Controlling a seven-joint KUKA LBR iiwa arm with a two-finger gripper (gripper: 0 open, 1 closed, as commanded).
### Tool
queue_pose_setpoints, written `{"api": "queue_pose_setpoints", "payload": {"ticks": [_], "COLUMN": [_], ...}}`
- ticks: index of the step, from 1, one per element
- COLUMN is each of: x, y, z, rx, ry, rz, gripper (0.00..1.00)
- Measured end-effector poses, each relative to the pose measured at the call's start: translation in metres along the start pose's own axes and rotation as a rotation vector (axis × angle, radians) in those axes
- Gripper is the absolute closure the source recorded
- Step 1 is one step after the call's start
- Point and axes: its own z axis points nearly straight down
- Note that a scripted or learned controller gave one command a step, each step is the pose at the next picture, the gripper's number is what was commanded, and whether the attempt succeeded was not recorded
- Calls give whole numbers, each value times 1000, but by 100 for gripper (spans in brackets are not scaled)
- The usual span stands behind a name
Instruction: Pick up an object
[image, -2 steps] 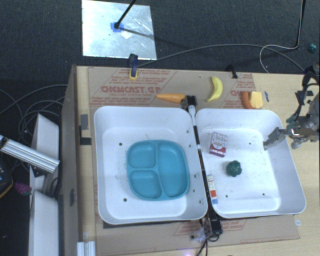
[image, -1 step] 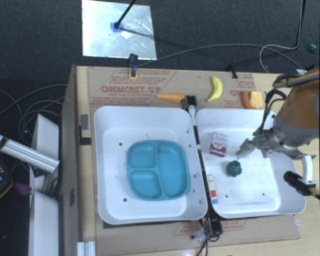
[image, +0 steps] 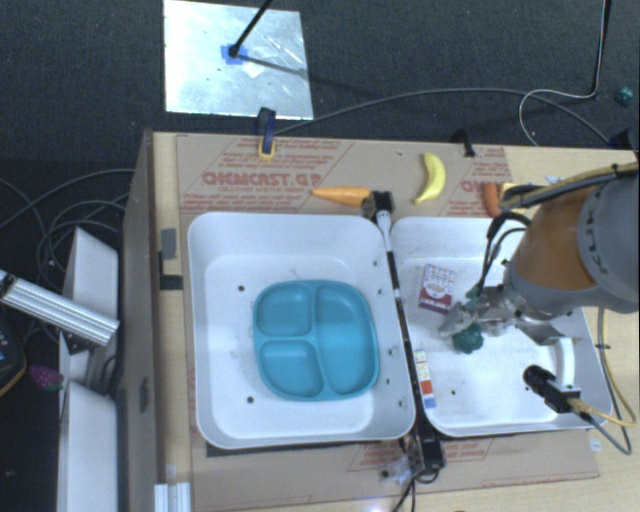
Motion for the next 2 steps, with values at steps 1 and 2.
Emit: {"api": "queue_pose_setpoints", "payload": {"ticks": [1, 2], "x": [0, 65], "y": [1, -9], "z": [-11, -101], "rx": [-3, -2], "ry": [0, 1], "rz": [0, -2], "gripper": [100, 100]}}
